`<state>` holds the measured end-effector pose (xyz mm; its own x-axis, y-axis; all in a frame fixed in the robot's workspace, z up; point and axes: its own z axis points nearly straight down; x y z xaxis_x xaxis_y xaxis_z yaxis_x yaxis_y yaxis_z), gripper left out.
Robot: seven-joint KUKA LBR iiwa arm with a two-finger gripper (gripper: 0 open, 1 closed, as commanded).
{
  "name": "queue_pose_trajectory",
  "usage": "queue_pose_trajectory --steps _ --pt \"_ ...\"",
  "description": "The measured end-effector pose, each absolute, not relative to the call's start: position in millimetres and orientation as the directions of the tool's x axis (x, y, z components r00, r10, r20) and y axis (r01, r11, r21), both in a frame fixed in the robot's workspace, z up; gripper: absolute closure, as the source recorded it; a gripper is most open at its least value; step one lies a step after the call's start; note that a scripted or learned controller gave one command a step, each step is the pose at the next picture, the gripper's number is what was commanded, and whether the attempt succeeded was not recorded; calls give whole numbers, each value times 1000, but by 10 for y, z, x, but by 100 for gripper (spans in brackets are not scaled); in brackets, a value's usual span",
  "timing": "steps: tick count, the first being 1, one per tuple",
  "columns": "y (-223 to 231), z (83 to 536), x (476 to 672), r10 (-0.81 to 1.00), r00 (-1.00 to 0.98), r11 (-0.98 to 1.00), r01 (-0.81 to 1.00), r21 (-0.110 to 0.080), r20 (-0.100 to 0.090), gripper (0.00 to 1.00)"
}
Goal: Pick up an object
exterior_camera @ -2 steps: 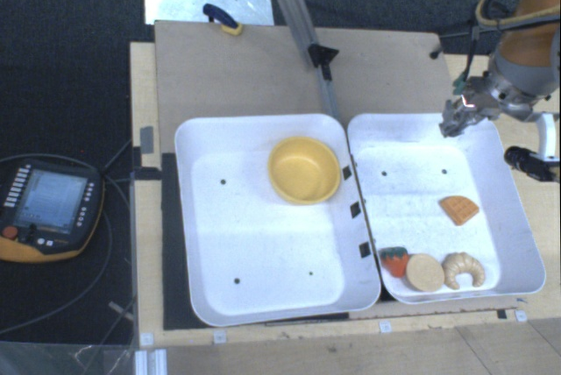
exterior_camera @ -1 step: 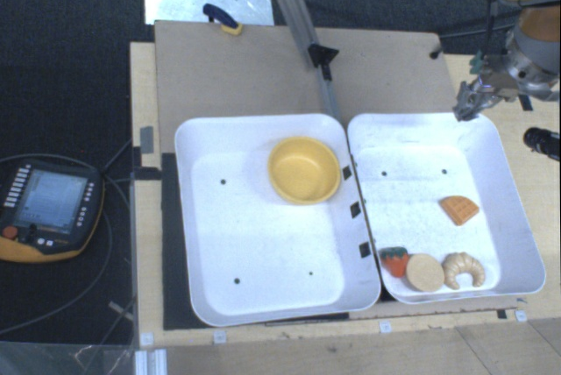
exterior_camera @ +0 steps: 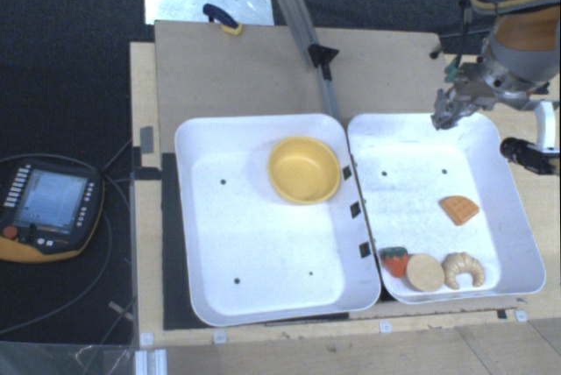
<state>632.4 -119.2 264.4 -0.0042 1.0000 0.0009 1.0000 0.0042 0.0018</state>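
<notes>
White bins sit side by side; my gripper point(exterior_camera: 447, 117) hovers over the right bin's point(exterior_camera: 412, 137) far edge. Whether it grips anything, I cannot tell. I'd aim for the orange cracker point(exterior_camera: 458, 209), lying apart mid-bin, and descend squarely over it.

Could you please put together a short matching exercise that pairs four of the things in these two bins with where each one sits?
Things:
1. yellow bowl
2. waffle piece
3. croissant
4. gripper

Places:
A. near corner of the right bin, beside a round cracker
B. over the far edge of the right bin
C. far right part of the left bin
D. alone in the middle right of the right bin

Pairs: 1-C, 2-D, 3-A, 4-B
</notes>
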Motion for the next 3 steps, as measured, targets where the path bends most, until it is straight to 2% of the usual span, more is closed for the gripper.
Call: queue_pose_trajectory --steps 2,3 --pt "-113 2656 5813 1000 -5 5 1000 1 1 100" --pt "370 2478 5592 1000 -5 5 1000 -1 1 100"
